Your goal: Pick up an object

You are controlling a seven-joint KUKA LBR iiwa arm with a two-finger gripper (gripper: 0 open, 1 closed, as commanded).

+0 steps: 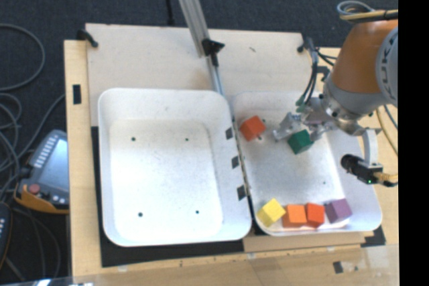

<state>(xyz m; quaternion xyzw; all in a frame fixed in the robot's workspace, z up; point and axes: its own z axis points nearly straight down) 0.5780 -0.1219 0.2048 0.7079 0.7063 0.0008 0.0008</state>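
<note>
The arm [365,67] came in from the right side and bent down over the right bin [355,211]. Its fat orange band sat high up, and the grey wrist below it pointed down and to the left. The gripper [298,132] hung over the top half of that bin, and a green block [299,141] sat between its fingers, so the gripper was closed on the green block. The block looked a bit tilted, and it was not clear if it touched the bin floor. Just to the left of it, near the wall between the two bins, lay a red-orange block [252,127], apart from the gripper. Along the bottom edge of the right bin four blocks lay in a row, side by side: a yellow block [272,211], an orange block [295,214], a red block [315,213] and a purple block [337,209]. The left bin [110,110] sat right beside the right bin on the bench [147,50]
</note>
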